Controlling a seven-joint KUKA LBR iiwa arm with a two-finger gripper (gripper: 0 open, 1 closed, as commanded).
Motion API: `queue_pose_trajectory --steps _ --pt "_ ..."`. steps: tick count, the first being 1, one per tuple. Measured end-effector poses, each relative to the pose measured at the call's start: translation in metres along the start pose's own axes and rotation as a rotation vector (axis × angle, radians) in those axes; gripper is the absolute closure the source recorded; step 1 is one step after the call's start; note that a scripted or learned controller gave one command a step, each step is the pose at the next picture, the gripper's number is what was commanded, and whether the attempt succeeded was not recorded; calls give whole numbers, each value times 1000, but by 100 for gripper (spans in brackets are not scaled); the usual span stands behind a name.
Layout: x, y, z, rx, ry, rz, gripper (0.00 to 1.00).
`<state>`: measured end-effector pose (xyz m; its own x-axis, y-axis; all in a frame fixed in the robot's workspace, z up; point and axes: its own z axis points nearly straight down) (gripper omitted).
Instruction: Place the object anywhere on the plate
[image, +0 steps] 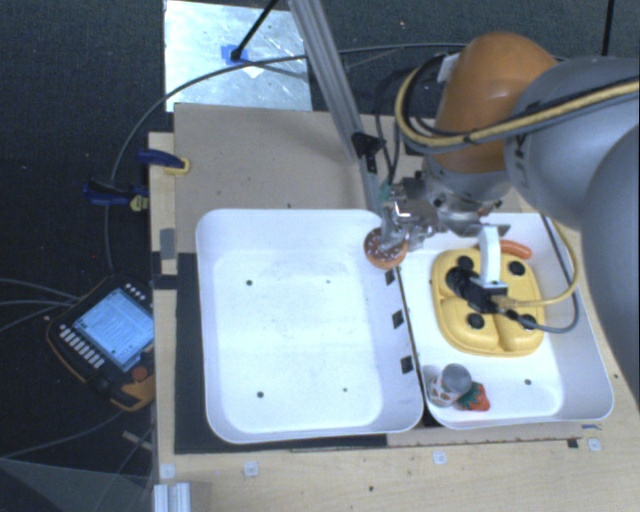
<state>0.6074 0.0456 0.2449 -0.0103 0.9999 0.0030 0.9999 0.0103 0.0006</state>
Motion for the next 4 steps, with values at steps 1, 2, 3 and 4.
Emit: queue_pose_trajectory --steps 1,2,3,4 --pt "62 -15 5 1 0 0 100" --pt "114 -26 3 0 0 1 100" --pt "154 -26 27 2 -2 3 100" --pt "152 -25 26 0 -2 6 0"
